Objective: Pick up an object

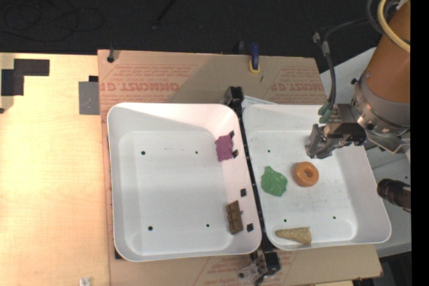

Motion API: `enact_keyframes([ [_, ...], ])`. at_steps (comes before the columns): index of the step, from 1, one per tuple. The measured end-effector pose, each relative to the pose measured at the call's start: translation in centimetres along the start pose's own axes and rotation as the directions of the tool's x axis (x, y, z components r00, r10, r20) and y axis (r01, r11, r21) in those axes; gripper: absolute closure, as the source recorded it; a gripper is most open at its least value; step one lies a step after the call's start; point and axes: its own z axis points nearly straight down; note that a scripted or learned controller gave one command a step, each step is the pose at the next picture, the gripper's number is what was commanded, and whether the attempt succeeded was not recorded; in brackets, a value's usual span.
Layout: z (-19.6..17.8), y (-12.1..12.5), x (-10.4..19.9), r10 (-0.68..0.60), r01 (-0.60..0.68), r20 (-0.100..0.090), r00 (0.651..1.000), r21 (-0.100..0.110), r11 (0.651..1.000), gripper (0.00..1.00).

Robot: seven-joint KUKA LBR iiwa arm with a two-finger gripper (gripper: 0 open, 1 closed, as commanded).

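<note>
Risk: gripper (320, 144), jaw state impossible to tell, hangs just above-right of the orange ring (306, 174), so a straight descent could miss it.

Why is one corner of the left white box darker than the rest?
In the camera view, a soft shadow falls across the upper part of the left bin, while its lower floor is brightly lit; the right bin looks evenly bright, and the background above the bench is nearly black.
</note>
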Motion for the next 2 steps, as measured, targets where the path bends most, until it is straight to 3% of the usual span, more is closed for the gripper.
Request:
enact_keyframes([
  [1,-4.5,0.0,3.5,0.003,-0.003,0.001,1.000,0.005,1.000,1.00],
  [2,-8.7,0.8,11.2,-0.002,0.002,0.000,1.000,0.005,1.000,1.00],
])
